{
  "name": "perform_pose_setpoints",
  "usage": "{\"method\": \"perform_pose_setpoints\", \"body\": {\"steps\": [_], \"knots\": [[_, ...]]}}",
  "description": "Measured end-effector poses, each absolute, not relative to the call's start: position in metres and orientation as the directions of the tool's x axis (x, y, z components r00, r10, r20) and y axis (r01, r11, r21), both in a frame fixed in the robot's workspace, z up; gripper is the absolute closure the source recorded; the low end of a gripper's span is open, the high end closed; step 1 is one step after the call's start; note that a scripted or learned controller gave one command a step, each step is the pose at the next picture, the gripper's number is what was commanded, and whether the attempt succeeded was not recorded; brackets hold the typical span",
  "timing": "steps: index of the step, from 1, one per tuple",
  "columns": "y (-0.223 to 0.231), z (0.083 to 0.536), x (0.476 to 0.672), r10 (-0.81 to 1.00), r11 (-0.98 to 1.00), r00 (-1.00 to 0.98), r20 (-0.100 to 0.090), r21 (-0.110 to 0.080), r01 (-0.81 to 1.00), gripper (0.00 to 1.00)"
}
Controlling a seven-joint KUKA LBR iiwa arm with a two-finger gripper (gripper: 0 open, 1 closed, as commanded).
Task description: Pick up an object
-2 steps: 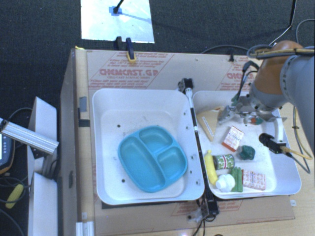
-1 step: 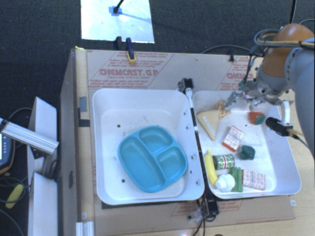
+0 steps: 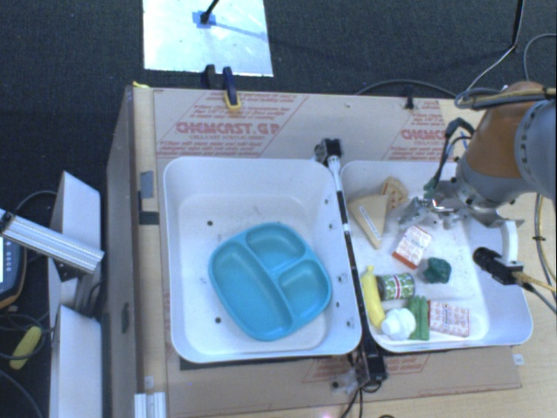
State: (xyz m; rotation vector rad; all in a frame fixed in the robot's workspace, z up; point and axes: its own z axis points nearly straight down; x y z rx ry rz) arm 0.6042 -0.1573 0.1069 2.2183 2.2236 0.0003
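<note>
- Gripper [image 3: 429, 209] sits low over the right shallow white bin [image 3: 513, 320], near its back edge; can't tell its state tbh
- small red-and-white packet [image 3: 412, 246] lies just below it, dark green lump [image 3: 437, 271] beside
- light blue divided plastic tray [image 3: 270, 279] is over in the left white bin [image 3: 187, 233]
</note>
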Motion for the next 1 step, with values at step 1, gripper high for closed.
{"method": "perform_pose_setpoints", "body": {"steps": [1], "knots": [[-0.1372,0.0909,0.6597,1.0,0.0,0.0,-0.013,0.009,1.0,0.0]]}}
